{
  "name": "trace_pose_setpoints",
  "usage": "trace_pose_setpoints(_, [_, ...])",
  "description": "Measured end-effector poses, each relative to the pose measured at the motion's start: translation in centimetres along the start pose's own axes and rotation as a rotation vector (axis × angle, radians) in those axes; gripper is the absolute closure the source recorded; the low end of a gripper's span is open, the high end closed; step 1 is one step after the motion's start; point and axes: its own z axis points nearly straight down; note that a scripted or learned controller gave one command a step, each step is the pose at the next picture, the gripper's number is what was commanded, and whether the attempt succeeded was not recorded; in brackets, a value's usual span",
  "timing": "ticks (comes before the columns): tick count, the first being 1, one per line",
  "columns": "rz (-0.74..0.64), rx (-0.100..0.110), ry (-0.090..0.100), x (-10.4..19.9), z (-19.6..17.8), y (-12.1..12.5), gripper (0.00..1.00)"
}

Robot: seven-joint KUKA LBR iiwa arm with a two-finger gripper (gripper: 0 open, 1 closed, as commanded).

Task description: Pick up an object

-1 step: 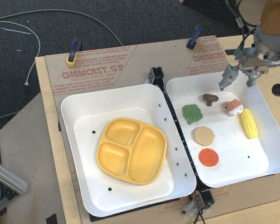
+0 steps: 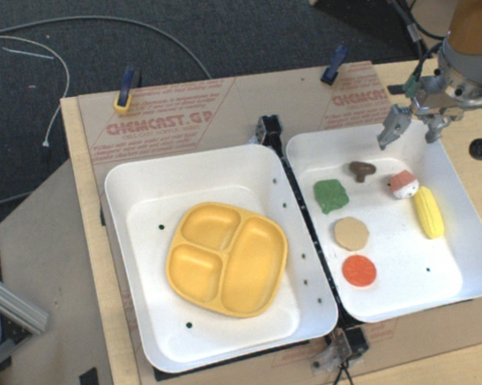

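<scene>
you are looking down at the jaws [image 2: 415,124] hanging spread wide and holding nothing above the far rim of the right bin [image 2: 479,274]; below them are lying a brown piece [image 2: 361,169], green block [image 2: 330,195], corn cob [image 2: 428,211], tan disc [image 2: 351,234] and red disc [image 2: 359,270]

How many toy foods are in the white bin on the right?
5. A small brown piece at the back, a green square, a red-and-white piece, a yellow corn cob, a tan round cookie and... no: 6, with the red disc in front.
</scene>
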Motion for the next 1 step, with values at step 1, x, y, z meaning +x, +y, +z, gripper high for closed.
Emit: trace_pose_setpoints(1, [0.001, 0.003, 0.001, -0.35, 4.1, -0.1, 0.0])
